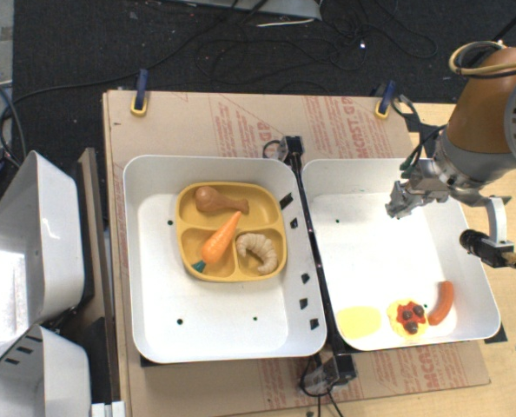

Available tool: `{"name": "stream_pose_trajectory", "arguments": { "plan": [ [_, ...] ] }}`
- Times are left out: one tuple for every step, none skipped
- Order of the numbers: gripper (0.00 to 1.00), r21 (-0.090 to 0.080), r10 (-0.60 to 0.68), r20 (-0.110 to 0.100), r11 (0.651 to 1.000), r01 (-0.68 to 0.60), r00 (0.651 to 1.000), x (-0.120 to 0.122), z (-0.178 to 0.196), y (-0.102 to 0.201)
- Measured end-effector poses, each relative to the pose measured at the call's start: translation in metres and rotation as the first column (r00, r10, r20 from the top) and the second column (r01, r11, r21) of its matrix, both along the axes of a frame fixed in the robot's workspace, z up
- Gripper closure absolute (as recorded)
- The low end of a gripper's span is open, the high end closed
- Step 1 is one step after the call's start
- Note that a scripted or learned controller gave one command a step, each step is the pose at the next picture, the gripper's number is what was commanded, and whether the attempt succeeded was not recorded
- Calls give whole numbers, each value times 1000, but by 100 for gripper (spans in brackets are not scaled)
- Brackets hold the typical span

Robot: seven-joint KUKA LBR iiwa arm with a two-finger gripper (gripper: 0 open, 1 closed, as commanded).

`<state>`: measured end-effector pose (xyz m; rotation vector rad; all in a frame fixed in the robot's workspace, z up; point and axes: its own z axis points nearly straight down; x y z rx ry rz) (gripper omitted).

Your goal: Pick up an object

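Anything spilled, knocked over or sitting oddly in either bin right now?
Nothing stands out. The yellow divided plate sits flat in the left bin, with the drumstick, carrot and shrimp each in its own compartment. The sausage lies in the right bin.

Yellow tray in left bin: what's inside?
The tray has three compartments: a drumstick in the top one, a carrot in the lower left, a shrimp in the lower right. The tray floor under each item is covered.

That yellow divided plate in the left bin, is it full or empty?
Full: the yellow divided plate has toy food in each of its three sections, a chicken drumstick, a carrot and a shrimp.
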<state>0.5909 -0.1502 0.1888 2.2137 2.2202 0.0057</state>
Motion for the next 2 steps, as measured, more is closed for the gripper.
{"name": "stream_pose_trajectory", "arguments": {
  "plan": [
    [100, 0, 0, -1, 1000, 0, 1000, 1, 49, 0],
    [100, 3, 5, -6, 1000, -5, 1000, -1, 59, 54]
  ]
}}
